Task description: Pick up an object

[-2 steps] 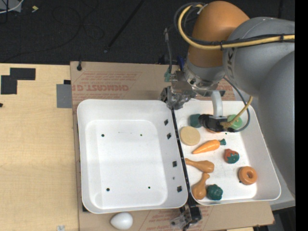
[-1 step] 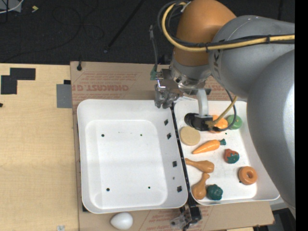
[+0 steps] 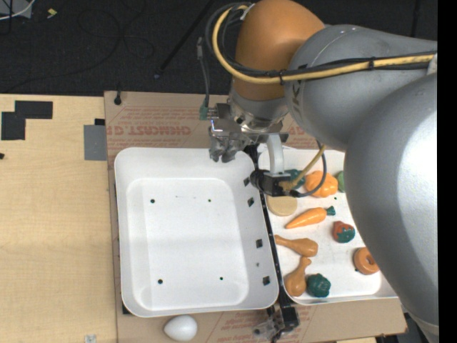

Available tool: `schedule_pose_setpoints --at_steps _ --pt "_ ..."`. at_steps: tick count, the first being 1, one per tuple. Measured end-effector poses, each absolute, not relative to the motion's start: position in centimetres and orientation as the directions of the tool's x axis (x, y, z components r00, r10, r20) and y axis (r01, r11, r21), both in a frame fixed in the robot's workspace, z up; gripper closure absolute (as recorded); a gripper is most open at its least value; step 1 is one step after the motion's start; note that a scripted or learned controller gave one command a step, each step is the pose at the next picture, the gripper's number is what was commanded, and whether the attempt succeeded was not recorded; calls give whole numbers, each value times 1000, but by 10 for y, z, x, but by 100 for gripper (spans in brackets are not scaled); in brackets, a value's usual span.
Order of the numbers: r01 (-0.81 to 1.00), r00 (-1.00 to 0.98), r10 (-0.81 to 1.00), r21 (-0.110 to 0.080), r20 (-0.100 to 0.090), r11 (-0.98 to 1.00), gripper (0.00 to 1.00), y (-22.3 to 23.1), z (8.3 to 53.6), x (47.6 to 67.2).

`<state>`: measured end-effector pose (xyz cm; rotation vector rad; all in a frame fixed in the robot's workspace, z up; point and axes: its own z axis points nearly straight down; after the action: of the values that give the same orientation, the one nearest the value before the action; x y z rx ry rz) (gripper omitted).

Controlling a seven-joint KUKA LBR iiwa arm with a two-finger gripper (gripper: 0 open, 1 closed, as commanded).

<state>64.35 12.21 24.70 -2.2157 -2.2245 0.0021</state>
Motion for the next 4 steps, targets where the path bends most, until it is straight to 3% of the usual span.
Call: schedule_pose_setpoints --at_steps 2,4 --pt "1000 -6 1000 -2 1 6 100 234 235 643" --pt "1000 -4 1000 -2 -1 4 100 243 246 644"
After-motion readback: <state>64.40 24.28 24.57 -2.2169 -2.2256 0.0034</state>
